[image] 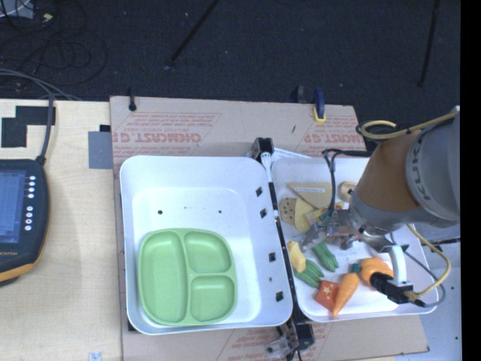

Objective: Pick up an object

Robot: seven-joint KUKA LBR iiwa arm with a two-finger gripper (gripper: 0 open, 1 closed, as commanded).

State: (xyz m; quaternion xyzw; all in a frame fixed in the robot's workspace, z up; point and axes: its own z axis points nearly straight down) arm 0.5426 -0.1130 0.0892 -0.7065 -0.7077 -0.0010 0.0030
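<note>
Over right bin [353,310] | claw [331,232] state unclear | green pepper [325,256] below, glossy

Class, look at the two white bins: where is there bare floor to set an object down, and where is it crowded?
Left bin: bare floor behind the green divided tray, up to the back wall, plus a strip along its right side. Right bin: crowded with toy carrot, green pods, other food pieces and the arm.
</note>
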